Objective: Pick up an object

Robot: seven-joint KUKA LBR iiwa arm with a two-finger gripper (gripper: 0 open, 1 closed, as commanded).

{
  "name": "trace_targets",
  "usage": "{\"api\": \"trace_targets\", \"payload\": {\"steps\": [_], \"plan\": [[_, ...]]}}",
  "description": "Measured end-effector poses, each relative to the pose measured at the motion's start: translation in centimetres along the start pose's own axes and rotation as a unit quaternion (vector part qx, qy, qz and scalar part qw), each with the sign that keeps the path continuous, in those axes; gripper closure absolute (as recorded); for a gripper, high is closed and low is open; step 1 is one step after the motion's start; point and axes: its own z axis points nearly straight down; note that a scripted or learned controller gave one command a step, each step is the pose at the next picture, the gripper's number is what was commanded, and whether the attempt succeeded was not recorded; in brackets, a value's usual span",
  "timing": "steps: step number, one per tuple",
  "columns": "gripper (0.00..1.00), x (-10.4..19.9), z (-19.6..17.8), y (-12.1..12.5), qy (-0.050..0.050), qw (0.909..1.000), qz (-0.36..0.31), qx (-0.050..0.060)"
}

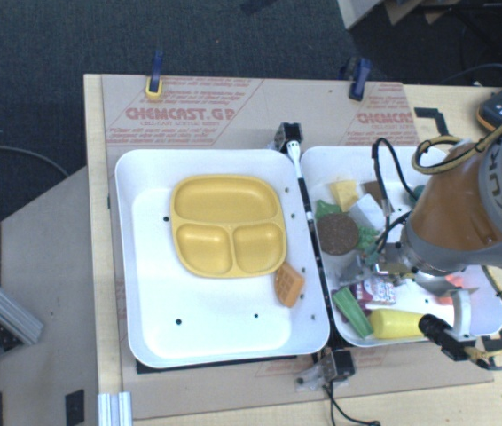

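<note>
Far to my tool's left, the yellow divided tray (229, 224) lies flat in the left bin (145, 264), an orange sponge piece (289, 284) just beside it. Closer, beneath the arm (459, 220), the right bin (322, 162) crowds a brown disc (338, 233), green pieces (353, 307) and a yellow block (397, 324): likely pick candidates. Whether my gripper's spread is wide or narrow, I cannot tell.
</note>
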Motion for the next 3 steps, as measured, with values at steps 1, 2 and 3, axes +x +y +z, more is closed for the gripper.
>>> {"api": "trace_targets", "payload": {"steps": [1, 2, 3], "plan": [[1.0, 0.0, -1.3, 0.1, -0.001, 1.0, 0.0, -0.003], [1.0, -0.1, -7.6, -0.1, -0.002, 1.0, -0.001, -0.006], [1.0, -0.9, -12.2, -0.1, -0.002, 1.0, -0.001, -0.006]]}}
